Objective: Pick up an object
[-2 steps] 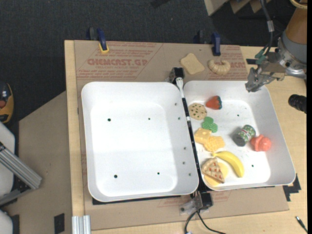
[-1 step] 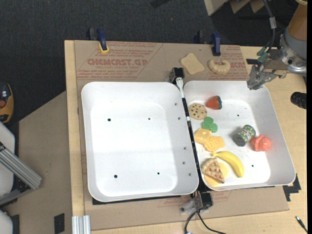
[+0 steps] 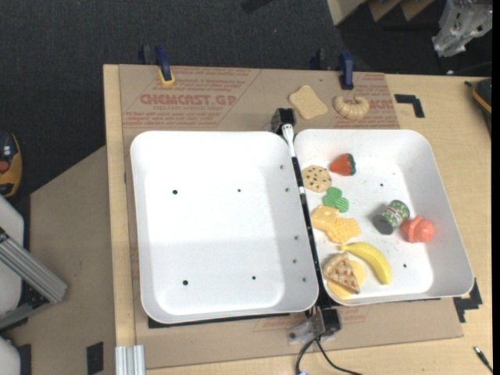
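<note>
The right bin holds several toy foods. A chocolate-chip cookie and a red strawberry lie near its back left. Below them sit a green piece, a yellow-orange piece, a banana and a pizza slice. A small green and grey can touches a red lump toward the right. A pale grey metal part, which looks like my gripper, hangs at the top right corner, far behind the bins and away from every object.
The left bin adjoins the right one along a shared rim. A tan toast slice and a beige ring-shaped pastry lie on the cardboard behind the bins. Two blue clamps grip the board's far edge.
</note>
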Available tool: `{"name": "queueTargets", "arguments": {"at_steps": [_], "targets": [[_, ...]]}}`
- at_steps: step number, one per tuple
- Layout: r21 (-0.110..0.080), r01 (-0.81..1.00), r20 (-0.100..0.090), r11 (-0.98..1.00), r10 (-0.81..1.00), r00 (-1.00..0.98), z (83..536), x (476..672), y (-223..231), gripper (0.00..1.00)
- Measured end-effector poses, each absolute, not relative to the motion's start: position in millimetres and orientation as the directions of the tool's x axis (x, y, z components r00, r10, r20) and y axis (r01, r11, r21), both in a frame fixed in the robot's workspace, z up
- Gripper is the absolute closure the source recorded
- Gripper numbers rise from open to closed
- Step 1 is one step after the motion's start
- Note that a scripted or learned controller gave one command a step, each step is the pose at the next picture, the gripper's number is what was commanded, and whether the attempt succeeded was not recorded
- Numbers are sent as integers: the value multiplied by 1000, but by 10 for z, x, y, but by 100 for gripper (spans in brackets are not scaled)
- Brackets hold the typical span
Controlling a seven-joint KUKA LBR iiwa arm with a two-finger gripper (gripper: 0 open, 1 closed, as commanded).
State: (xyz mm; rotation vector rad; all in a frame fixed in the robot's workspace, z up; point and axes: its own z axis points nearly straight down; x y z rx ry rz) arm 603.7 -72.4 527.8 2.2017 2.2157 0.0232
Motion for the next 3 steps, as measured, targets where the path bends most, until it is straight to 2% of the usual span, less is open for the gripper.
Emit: {"name": "queueTargets", "arguments": {"at_steps": [1, 2, 3], "targets": [[-17, 1000, 4, 15, 1000, -15, 3799, 5604, 661, 100], [-4, 1000, -3, -9, 1000, 9, 3630, 5649, -242, 100], [3, 1000, 0, 0, 1000, 0, 3753, 5660, -186, 100]]}}
